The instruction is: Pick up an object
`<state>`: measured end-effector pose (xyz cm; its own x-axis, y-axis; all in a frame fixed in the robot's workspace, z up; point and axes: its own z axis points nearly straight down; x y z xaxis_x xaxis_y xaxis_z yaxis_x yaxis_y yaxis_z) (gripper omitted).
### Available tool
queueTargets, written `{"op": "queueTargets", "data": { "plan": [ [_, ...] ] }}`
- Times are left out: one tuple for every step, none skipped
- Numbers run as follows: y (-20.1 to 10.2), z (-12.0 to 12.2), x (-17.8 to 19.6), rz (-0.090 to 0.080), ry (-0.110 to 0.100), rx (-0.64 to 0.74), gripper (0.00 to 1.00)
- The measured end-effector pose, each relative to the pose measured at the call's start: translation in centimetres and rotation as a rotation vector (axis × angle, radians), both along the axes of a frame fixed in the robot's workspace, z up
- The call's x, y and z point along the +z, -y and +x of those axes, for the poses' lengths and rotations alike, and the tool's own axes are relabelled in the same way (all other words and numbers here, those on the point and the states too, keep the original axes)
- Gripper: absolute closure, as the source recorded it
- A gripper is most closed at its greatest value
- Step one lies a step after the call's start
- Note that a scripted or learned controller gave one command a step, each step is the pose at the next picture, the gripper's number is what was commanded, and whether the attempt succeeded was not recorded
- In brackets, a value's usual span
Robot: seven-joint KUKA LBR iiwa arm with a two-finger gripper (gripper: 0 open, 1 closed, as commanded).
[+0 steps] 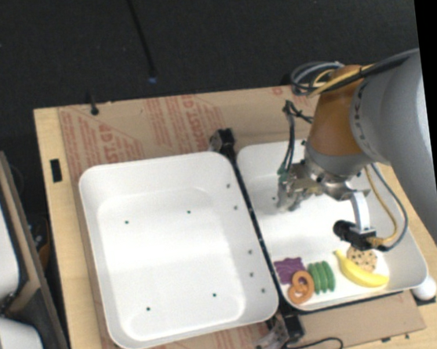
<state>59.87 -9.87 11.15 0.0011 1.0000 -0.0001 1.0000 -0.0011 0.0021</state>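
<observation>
In the right bin (280, 225), a row of small objects lies along the front edge: a purple piece (288, 267), an orange ring (302, 287), a green ridged piece (322, 275), a yellow banana (360, 273) and a brown speckled cookie (361, 257). My gripper (291, 196) hangs low over the back left part of that bin, well behind the objects. Nothing shows between its fingers.
The left bin (98, 224) sits beside the right one, with a black divider rail (249, 213) between them. Cables loop from the arm's wrist (381, 213) over the right bin. Cardboard (119, 134) covers the bench behind the bins.
</observation>
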Motion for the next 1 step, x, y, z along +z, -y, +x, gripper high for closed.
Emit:
{"op": "queueTargets", "data": {
  "plan": [
    [2.46, 7.45, -1.11, -0.001, 0.0, 0.001, 1.0]
  ]
}}
